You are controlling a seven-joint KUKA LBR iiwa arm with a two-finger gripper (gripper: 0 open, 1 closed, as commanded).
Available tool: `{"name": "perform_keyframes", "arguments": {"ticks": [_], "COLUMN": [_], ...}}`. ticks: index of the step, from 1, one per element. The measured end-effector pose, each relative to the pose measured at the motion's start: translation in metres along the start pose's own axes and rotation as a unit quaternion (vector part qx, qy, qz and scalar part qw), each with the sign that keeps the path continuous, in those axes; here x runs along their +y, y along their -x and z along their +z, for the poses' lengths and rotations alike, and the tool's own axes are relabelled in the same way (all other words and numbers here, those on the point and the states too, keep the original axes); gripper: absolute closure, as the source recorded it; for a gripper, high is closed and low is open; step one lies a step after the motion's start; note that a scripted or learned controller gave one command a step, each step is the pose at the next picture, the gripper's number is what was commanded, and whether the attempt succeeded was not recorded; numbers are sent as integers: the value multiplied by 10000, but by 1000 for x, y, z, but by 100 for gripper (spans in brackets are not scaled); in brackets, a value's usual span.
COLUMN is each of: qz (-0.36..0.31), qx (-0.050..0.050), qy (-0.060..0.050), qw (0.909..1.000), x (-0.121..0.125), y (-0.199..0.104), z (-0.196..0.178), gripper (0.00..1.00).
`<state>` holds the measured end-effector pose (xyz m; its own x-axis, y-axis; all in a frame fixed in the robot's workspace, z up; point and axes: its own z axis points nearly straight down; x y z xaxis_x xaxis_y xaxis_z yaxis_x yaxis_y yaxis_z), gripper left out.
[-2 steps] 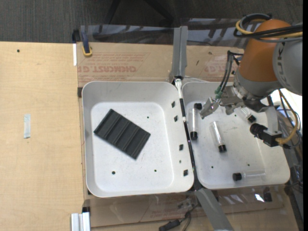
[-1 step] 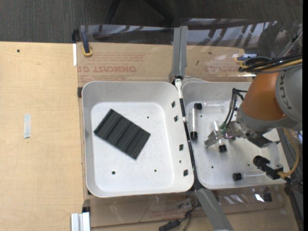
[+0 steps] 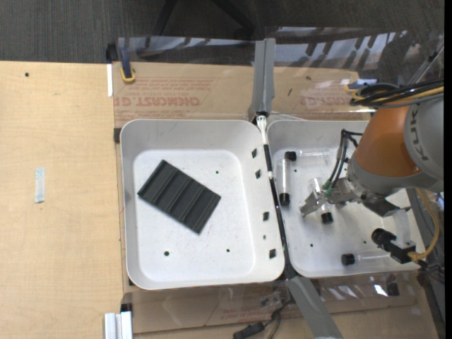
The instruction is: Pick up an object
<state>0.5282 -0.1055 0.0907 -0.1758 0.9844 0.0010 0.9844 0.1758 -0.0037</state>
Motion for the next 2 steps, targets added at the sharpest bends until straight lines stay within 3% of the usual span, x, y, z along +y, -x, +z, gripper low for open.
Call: {"name": "perform_keyframes", "arguments": {"ticks": [1,2], "qz": [20,228], "qx": [0,-11], "qy": [-10,8], "qw": [10000,9997], "x": [-1,66], "y": [1,-54], "z": [-8,-100], "gripper": [100,100]}}
